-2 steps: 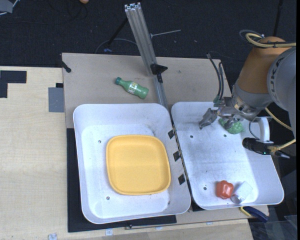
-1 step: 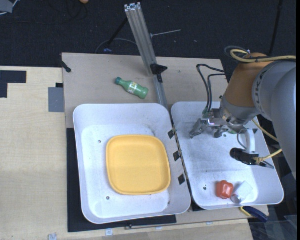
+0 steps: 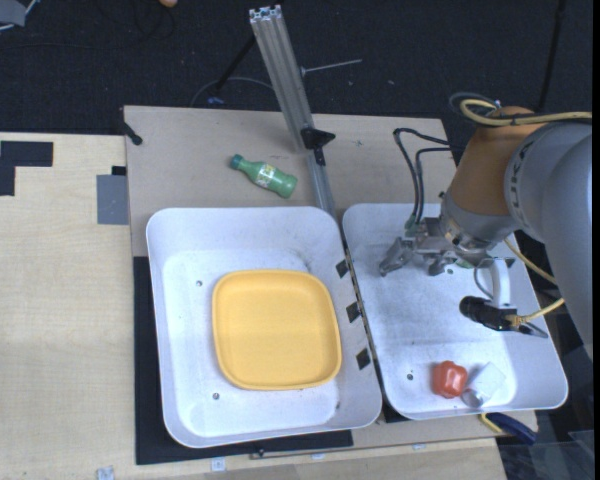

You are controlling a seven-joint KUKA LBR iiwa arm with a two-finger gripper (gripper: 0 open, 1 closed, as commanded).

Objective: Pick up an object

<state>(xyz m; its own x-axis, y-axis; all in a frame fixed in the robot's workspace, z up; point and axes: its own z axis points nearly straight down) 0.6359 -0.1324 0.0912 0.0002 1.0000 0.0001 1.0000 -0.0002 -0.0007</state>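
Small red object (image 3: 449, 378) at near edge of right bin (image 3: 400, 388). Yellow plate (image 3: 277, 328) in left bin (image 3: 175, 268). Claw (image 3: 420, 258) above right bin's far part; finger state unclear. Green bottle (image 3: 264, 175) on desk (image 3: 180, 158) beyond.

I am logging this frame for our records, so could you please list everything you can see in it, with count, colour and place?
Bins: two, white, side by side on the bench.
Plate: one, yellow, rounded square, lying flat in the left bin.
Small object: one, red-orange, near the front edge of the right bin, beside a pale, unclear item.
Bottle: one, green, lying on its side on the bench behind the left bin.
Metal rail: one, silver, slanting up behind the bins.
Arm: one, grey with an orange band, reaching in from the right.
Gripper: one, metal, over the back part of the right bin.
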